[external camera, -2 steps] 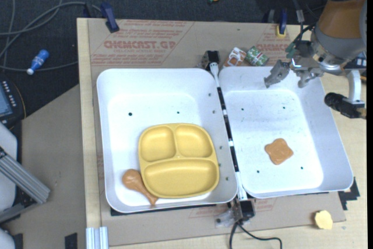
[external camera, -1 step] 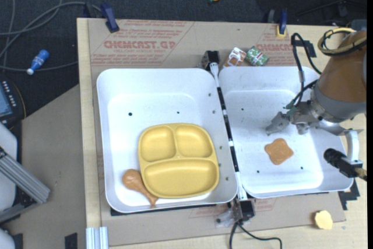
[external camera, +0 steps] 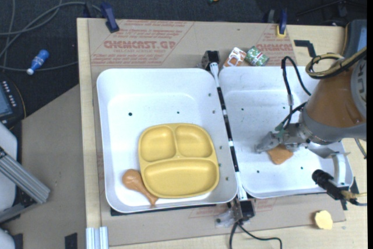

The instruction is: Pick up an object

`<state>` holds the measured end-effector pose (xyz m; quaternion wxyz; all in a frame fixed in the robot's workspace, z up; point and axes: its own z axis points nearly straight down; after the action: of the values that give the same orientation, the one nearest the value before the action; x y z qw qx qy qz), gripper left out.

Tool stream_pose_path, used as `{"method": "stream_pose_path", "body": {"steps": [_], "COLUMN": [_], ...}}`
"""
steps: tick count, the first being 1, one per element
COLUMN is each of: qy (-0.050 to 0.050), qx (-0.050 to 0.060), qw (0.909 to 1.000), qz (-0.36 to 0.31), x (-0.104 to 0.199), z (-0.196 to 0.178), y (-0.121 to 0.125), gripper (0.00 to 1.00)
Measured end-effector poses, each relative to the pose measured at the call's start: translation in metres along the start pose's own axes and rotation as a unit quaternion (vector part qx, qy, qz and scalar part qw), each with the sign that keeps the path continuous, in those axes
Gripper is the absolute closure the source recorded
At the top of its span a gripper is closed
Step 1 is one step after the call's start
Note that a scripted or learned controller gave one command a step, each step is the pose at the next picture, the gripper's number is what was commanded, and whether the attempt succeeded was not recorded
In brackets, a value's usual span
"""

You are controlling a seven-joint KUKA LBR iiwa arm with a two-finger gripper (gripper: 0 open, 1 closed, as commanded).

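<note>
One orange piece (external camera: 280, 155) in right bin (external camera: 256, 96), touching pincer (external camera: 274, 143) just below it

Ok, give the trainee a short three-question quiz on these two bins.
1. True or false: the yellow three-compartment plastic tray lies in the left white bin.
2. What lies against that tray's lower left corner? A) a blue bottle B) a tan drumstick-shaped toy C) a green box
3. Which bin is the two-finger gripper over?

Key: 1 true. 2 B. 3 the right white bin, beside a flat orange-brown piece.
</note>
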<state>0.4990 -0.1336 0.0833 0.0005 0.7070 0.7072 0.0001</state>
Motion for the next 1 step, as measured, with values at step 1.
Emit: {"method": "stream_pose_path", "body": {"steps": [1], "qy": [-0.001], "qx": [-0.004], "qw": [1.0], "qz": [0.001], "x": [-0.001], "z": [-0.0135], "y": [0.0028], "gripper": [1.0]}}
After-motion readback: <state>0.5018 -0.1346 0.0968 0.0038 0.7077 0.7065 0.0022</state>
